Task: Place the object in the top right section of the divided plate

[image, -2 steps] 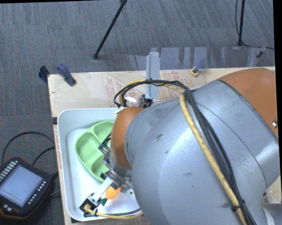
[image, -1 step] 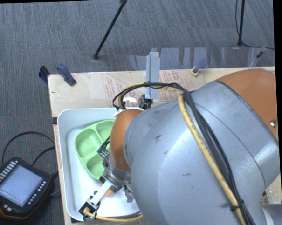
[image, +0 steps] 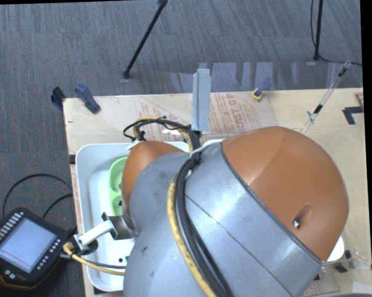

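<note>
The arm (image: pixel 251 222) looms over the left bin (image: pixel 86 180), hiding all but the divided plate's (image: pixel 116 175) green edge; end effector state and object position cannot be told, risking a blind, misplaced drop.

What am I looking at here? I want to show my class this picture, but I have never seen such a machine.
This is one camera fixed above a workbench, looking down at a slant. The large grey and orange shape is a robot arm reaching in from the right, so close to the camera that it hides most of the scene. Beneath it sits a shallow white bin, and a sliver of a green divided plate shows inside. What the arm carries cannot be told from here. On the floor to the left lies a handheld control screen.
</note>
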Motion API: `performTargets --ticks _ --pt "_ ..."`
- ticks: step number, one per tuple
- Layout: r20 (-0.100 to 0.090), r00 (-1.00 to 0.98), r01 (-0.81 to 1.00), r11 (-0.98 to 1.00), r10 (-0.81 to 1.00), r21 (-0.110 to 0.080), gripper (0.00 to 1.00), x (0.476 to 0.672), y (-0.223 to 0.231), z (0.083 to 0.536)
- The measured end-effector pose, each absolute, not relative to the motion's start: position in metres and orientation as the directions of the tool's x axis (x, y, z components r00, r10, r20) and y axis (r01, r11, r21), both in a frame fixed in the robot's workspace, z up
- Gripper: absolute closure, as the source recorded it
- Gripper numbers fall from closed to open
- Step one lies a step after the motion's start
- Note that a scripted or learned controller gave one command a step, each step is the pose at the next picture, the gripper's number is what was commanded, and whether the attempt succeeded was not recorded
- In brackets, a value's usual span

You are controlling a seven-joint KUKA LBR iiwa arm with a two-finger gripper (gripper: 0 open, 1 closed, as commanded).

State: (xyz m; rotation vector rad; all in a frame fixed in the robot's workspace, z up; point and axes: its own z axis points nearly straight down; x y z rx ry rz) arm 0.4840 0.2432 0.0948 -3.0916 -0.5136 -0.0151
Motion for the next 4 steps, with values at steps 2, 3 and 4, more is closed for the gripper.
performTargets --ticks 2,3,4 --pt "-0.003 0.88 0.476 -0.88 0.476 0.001 0.0 0.514 0.214 0.318" --pt "-0.003 0.883 0.47 -0.883 0.47 0.001 0.0 0.494 0.242 0.321" --pt "-0.006 0.981 0.193 -0.981 0.193 0.002 0.0 0.476 0.218 0.173"
